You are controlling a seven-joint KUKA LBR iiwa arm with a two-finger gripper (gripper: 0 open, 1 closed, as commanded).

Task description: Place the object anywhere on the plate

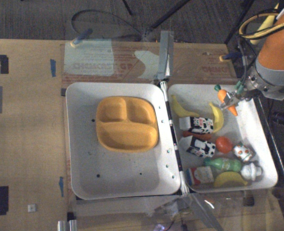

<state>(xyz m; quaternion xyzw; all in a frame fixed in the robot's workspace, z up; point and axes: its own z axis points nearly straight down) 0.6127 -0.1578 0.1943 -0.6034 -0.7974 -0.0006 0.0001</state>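
Note:
A yellow-orange plate [127,137] with three compartments lies in the left bin [84,167], and nothing is on it. My gripper [229,101] is over the far part of the right bin [266,148]. It is shut on a small orange carrot [222,96] with a green top. The carrot's ends stick out on either side of the grey fingers [236,93]. The orange-banded wrist [276,52] comes in from the upper right.
The right bin holds several toy foods. Two bananas [180,109] [217,115] lie near the carrot, with two cow-print cartons [197,124] [202,148], a tomato [223,144], a green bottle [223,164] and a third banana [229,178] toward the front. A metal divider [169,129] separates the bins.

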